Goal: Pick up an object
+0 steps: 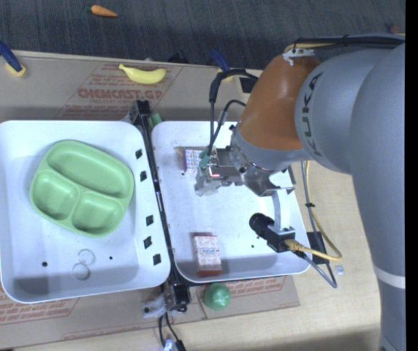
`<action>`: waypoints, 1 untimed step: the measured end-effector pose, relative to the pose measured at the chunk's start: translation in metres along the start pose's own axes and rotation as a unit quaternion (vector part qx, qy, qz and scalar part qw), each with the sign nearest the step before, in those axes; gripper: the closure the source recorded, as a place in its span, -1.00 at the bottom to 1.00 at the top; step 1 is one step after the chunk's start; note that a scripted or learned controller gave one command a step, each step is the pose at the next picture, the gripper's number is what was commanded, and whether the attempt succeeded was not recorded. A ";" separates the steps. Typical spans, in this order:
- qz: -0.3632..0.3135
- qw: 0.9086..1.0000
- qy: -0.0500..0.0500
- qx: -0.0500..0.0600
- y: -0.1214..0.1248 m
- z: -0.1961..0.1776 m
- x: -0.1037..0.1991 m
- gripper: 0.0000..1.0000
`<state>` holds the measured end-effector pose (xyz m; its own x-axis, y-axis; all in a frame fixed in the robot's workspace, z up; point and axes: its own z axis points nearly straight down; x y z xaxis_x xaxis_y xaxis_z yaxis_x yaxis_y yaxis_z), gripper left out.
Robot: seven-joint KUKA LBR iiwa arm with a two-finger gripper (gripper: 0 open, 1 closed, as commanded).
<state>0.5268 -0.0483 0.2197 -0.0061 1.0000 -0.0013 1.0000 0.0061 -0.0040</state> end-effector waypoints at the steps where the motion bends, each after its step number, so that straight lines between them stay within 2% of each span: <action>1: 0.000 1.000 0.000 0.000 0.000 0.000 0.000 -1.00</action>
<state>0.5270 -0.0479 0.2198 -0.0062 1.0000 -0.0009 1.0000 0.0062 -0.0034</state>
